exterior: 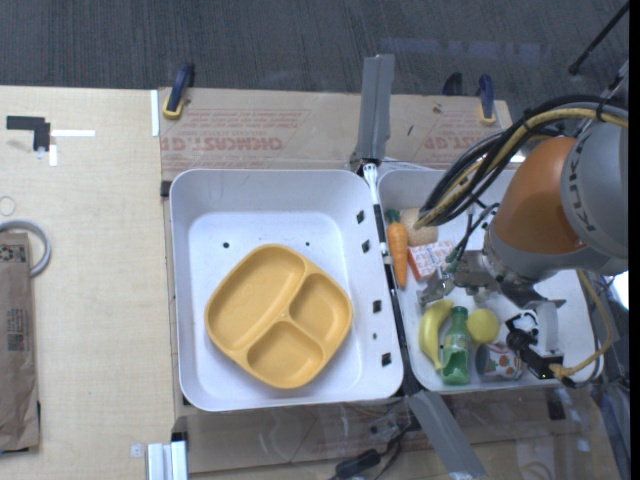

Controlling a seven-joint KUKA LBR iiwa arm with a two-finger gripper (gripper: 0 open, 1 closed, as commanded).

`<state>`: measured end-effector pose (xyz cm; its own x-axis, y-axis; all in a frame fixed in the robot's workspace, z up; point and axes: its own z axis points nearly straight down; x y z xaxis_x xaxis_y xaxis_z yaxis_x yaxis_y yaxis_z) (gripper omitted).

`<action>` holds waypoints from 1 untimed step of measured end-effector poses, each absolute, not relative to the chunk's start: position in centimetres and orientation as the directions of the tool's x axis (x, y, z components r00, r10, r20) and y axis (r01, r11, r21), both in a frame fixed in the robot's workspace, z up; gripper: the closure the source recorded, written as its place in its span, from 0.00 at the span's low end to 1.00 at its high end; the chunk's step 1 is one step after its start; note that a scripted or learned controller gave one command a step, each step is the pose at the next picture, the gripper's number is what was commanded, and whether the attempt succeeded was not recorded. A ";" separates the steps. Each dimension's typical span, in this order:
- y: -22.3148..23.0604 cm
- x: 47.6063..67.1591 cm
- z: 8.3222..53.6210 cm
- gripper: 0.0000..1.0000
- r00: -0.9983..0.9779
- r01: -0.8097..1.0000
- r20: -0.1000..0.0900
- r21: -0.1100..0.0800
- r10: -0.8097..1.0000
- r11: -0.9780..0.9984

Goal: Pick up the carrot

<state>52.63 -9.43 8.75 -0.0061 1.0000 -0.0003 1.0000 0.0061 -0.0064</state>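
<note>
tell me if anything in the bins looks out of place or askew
Nothing looks spilled or damaged. The yellow divided plate sits rotated at a slant in the left bin. The carrot lies pressed along the left wall of the crowded right bin, awkward for grasping.

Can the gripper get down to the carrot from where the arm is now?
Probably yes: the carrot lies uncovered along the right bin's left wall, top side free. That wall and the card beside it crowd a sideways grip.
</note>
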 end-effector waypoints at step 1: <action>-9.1 51.7 19.1 0.00 -0.004 1.000 -0.001 -0.002 1.000 0.004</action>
